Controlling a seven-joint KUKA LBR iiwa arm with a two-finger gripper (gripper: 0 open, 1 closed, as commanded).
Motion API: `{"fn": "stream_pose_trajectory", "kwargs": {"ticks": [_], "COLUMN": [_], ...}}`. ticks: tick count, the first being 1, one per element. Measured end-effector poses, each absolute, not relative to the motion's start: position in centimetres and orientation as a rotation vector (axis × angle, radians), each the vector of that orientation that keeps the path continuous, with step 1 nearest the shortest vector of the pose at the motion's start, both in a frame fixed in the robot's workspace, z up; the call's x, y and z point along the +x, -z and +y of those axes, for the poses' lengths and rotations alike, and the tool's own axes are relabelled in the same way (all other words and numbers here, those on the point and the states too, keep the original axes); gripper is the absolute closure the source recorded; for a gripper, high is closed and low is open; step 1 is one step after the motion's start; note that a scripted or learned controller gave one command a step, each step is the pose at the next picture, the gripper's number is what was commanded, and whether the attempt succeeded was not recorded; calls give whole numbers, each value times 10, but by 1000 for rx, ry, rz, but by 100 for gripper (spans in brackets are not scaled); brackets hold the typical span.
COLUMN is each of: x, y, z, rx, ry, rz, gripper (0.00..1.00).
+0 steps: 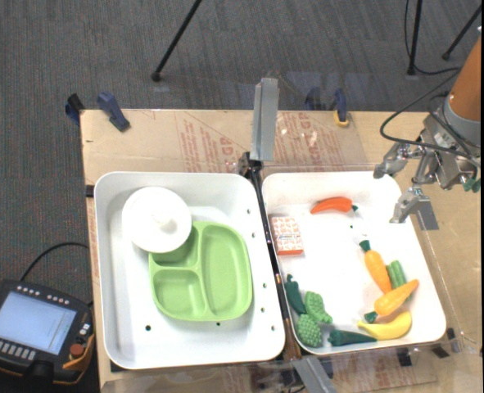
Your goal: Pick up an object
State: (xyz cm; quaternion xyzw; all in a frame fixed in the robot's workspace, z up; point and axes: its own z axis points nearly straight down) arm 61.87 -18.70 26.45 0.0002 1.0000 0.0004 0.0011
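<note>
The right bin (405,244) holds several toy foods: a red chili (332,205) near its far side, a small red-and-white box (287,236) at its left wall, an orange carrot (377,267), green pods (398,273), an orange pepper (395,297), a yellow banana (386,326) and knobbly green vegetables (307,316) along the near edge. My gripper (399,185) hangs over the bin's far right corner, above and to the right of the chili. Its fingers are spread open with nothing between them.
The left bin (110,301) carries a green divided plate (202,273) with a white round bowl (157,219) resting on its far left corner. A grey metal post (264,125) rises between the bins. A teach pendant (33,327) lies at the lower left.
</note>
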Motion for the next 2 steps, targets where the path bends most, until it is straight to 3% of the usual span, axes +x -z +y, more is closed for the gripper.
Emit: {"fn": "stream_pose_trajectory", "kwargs": {"ticks": [1,2], "x": [587,507], "y": [-87,-87], "z": [-186,-212], "rx": [-122,27], "ry": [-2,-3], "rz": [3139,3142], "gripper": [0,0]}}
